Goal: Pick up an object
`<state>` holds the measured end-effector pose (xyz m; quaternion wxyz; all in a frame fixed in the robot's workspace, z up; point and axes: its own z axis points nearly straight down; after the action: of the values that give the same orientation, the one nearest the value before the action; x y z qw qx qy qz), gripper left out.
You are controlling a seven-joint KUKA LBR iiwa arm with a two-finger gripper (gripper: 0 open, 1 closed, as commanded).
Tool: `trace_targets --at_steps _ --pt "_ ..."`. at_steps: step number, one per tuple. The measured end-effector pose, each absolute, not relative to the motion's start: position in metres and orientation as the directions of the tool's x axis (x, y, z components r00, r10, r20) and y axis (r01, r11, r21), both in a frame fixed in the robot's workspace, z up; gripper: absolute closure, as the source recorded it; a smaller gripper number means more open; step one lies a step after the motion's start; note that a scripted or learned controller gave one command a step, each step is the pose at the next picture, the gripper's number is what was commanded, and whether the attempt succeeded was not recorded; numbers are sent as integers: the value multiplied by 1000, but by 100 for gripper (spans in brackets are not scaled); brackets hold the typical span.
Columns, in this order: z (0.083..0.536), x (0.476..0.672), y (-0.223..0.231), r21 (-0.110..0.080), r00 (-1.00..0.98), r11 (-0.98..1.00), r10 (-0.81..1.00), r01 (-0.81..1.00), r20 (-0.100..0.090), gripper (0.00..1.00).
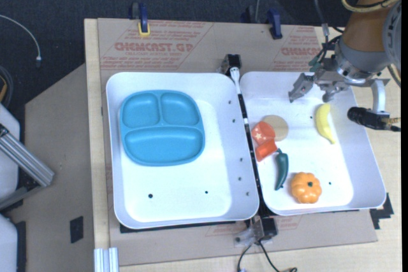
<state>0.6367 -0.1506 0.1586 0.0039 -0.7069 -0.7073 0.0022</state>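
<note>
The right bin [357, 162] holds a yellow banana [325, 123], a red tomato-like piece [263, 134] with a tan disc [276, 127] behind it, a dark green pepper [281, 169] and a small orange pumpkin [305, 187]. My gripper [315, 92] hangs over the bin's far part, up and left of the banana. Its two grey fingers [299, 88] are spread apart with nothing between them.
The left bin [217, 188] carries a blue divided plate [162, 127]. A black divider strip [244, 130] runs between the bins. Blue clamps [143, 16] hold the cardboard base at the back. The arm's orange band [376, 9] rises at the upper right.
</note>
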Motion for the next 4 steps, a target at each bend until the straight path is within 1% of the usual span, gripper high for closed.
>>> trace_targets --at_steps 1,2,3,4 --pt "97 635 -158 -9 1 -1 1000 1000 2 0" --pt "113 638 -158 2 0 0 1000 1000 -1 100" --pt "157 637 -160 7 1 0 1000 1000 -3 100" --pt "220 632 -159 10 -1 1 1000 1000 -3 100"
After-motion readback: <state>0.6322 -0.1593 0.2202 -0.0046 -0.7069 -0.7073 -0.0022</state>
